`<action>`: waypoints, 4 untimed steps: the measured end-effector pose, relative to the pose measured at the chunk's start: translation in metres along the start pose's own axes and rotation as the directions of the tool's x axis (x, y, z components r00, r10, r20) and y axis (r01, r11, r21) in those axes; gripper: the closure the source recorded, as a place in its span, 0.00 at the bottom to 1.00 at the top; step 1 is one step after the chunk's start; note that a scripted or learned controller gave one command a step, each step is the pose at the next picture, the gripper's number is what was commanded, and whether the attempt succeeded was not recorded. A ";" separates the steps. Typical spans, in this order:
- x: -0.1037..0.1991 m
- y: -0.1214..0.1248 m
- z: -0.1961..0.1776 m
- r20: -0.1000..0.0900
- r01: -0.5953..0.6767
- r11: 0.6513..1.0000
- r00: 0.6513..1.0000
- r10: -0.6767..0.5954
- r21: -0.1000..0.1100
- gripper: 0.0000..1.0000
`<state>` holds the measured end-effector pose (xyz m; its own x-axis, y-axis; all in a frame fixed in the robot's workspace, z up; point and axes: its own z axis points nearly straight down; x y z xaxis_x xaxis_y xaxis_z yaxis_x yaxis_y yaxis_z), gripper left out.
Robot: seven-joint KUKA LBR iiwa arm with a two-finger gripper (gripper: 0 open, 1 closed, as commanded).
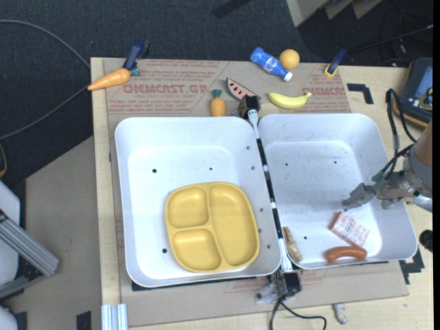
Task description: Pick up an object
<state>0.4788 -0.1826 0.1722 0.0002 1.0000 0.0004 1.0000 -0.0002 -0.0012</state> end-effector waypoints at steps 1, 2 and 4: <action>0.028 0.000 0.087 0.000 0.000 1.000 1.000 0.000 -0.001 0.00; 0.067 0.001 -0.025 0.001 0.001 1.000 1.000 -0.001 -0.003 0.00; 0.047 0.000 -0.021 0.000 0.000 1.000 1.000 0.000 0.000 0.00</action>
